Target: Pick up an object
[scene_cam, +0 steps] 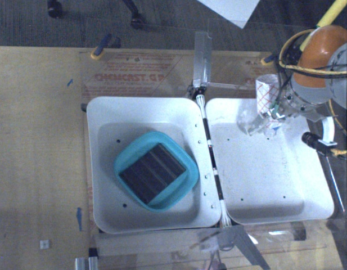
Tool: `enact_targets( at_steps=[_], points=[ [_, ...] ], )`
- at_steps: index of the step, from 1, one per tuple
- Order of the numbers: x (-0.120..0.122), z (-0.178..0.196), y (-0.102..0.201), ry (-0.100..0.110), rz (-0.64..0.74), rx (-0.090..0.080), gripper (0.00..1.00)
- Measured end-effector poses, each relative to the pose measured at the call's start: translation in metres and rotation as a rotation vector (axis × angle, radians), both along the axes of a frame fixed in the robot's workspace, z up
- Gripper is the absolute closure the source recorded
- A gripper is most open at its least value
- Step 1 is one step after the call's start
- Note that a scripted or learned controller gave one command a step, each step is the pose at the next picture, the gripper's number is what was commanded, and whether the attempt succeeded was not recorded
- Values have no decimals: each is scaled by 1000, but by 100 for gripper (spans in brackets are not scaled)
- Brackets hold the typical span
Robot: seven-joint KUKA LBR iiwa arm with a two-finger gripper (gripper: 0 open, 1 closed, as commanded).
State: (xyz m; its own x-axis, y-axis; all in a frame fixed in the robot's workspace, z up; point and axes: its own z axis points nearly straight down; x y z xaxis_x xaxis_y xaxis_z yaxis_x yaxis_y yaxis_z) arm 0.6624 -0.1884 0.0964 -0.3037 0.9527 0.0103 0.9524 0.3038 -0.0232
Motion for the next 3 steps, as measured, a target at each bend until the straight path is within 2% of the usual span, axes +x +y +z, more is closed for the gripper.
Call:
enact_targets(
  at_steps=[1, 2, 3],
  points=[
    [5, 78, 78, -29, 19, -3, 100],
    [5, 21, 67, -24, 132, -1, 100],
    [5, 89, 107, -29, 86, -3, 100]
  ],
)
